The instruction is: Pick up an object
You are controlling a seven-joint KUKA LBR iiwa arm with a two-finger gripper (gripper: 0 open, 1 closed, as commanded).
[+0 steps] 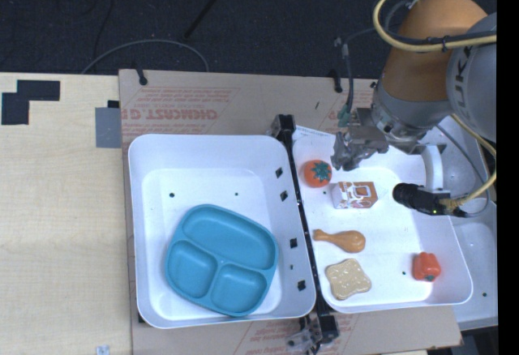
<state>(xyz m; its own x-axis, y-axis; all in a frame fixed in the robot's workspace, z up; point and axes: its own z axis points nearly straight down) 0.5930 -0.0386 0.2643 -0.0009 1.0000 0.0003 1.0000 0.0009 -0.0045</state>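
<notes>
Arm (430, 53) comes in from upper right, orange band up top, wrist bent down over the right bin's (462, 284) back edge. Gripper (347, 157) hangs low w/ tips just above the carton (354, 195) and right of the tomato (317, 173) — nothing seen between the fingers; can't tell if they're apart or closed. Also in right bin: drumstick (341, 240) mid-bin, toast (348, 279) near front, red pepper (426, 266) at right — all well apart. Left bin (146, 183) holds a blue tray (220, 259).
</notes>
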